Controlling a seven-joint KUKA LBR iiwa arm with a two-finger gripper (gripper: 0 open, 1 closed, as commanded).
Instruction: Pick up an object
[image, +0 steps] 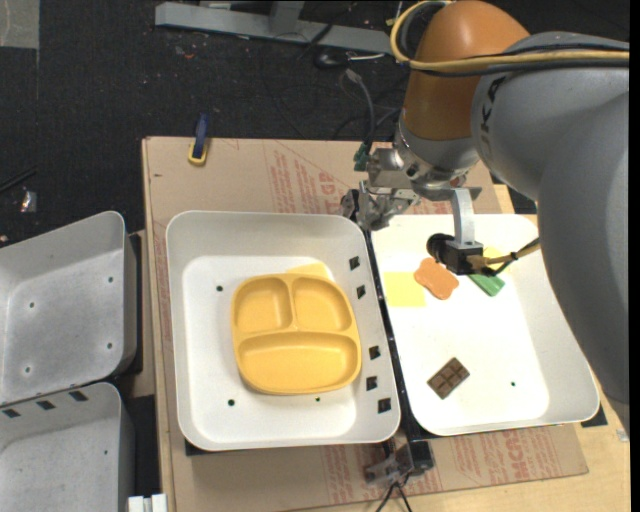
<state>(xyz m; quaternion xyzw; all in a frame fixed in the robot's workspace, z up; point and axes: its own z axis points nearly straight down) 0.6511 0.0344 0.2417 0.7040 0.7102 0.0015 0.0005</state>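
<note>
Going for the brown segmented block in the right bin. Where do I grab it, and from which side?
The brown block lies flat on the right bin floor, turned at a slant, with open floor all round it. Probably best to come straight down from above and close across its two long edges, with the wrist turned to match the slant.

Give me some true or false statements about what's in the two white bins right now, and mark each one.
1. The yellow tray lies in the left bin. True.
2. The brown chocolate piece lies in the left bin. False: it lies in the right bin.
3. The yellow tray has three compartments. True.
4. The gripper is lifting the brown chocolate piece. False: the gripper is at the far end of the bins' shared wall, and the piece lies on the bin floor, well apart from it.
5. The green object lies on the view's right of the orange piece. True.
</note>
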